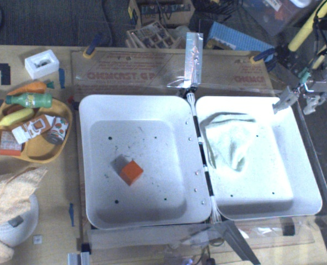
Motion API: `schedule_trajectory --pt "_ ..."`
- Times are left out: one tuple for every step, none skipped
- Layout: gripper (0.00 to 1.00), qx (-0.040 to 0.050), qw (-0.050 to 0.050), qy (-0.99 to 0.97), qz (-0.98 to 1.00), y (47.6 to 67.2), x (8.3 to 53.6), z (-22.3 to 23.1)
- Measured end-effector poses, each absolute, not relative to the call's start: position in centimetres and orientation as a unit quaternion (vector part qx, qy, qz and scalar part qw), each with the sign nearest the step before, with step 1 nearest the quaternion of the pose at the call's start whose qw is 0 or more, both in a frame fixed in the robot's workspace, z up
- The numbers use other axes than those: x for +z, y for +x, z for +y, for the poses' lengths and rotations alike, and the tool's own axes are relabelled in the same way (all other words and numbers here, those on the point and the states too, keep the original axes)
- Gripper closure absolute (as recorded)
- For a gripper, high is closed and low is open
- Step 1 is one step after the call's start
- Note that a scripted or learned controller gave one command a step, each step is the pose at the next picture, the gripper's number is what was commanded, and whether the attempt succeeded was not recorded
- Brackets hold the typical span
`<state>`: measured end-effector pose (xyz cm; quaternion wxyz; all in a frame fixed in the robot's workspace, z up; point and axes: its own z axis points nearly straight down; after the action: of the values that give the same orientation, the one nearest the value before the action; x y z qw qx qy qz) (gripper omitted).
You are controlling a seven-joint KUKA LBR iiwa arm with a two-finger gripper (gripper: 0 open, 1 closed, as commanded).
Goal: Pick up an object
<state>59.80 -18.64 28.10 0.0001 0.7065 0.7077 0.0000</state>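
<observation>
In the left bin point(97, 115), a little below its middle, an orange block point(132, 172) lies alone on the white floor, with a small grey piece touching its upper left side. It stands well apart from all four walls, so I judge it the easiest thing to take from above, because nothing crowds the space around it.

The right bin point(296, 164) holds a pale cloth point(230, 142), crumpled and spread from the upper left part toward the centre. It lies loose and flat, which probably makes it harder to lift cleanly than the block.

The gripper point(281, 102) hangs at the far right corner of the right bin, above its rim, at the end of the arm that comes in from the right. It is small and blurred here, and I cannot tell how it is set; nothing appears to be in it. It is well apart from both the cloth and the block, so the picking seems not yet begun.

Outside the bins, at the left of the bench, a yellow bowl point(42, 150) holds toy food and small packets.
</observation>
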Motion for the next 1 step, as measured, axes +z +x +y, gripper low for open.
schedule_trajectory --pt "0.0 -0.0005 -0.001 0.749 0.663 65.74 15.25 -10.07"
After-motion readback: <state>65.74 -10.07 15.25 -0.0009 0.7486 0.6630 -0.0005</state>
